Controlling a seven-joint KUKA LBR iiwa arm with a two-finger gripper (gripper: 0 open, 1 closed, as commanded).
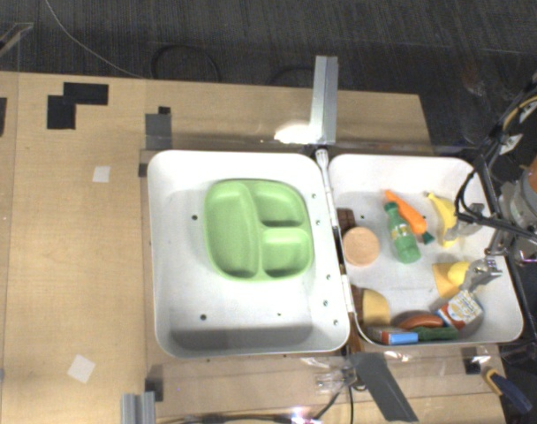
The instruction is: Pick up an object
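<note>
- Toys to pick from all lie in the right bin (516, 316), and none of them is lifted yet.
- A green bottle (404, 239) lies near the middle of that bin, with an orange carrot toy (408, 212) just beside it.
- A yellow banana (442, 210) lies near the carrot, closer to the arm.
- A round tan disc (361, 246) sits by the wall between the two bins.
- A yellow wedge (447, 277) lies just beside the claw.
- Along the near wall there is a small pile: a tan block (375, 306), a brown sausage shape (419, 320), a red and green marker (417, 335) and a small printed packet (464, 308).
- The left bin (176, 237) holds a green divided tray (255, 229).
- The gripper (480, 275) is low at the right side of the right bin, close to the yellow wedge and the packet.
- I cannot tell how the claw is set, because it is small and mixed up with cables.
- I see no toy in the claw, so the pick is not done, I think.
- What is left, I think: get a toy in the claw and lift it.
</note>
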